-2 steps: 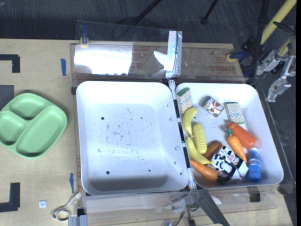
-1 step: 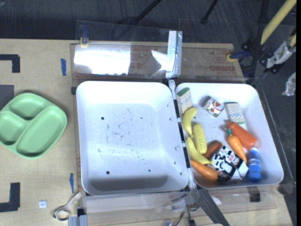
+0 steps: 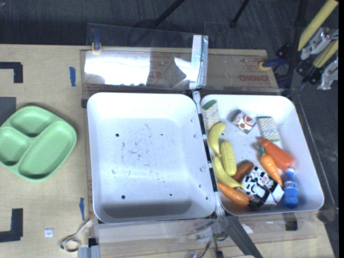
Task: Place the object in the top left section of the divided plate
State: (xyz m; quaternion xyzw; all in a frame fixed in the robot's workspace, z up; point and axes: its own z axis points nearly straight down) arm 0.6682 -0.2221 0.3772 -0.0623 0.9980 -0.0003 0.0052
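Arm (image 3: 321, 34) at the top right corner, partly cut by the frame edge: a pale yellow slanted tube-like link, whitish-grey metal blocks below it with dark gaps between, edges catching light. Too small and blurred to make out screws, cables or markings.

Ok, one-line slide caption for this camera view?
Green divided plate sits on the bench left of two white bins; toy food, including a banana and corn, fills the right bin.

The green plate (image 3: 36, 142) lies alone on the bench (image 3: 48, 63), open all round; the left bin (image 3: 144, 152) holds nothing to block passage; the right bin (image 3: 260, 155) is crowded with toys lying close together.
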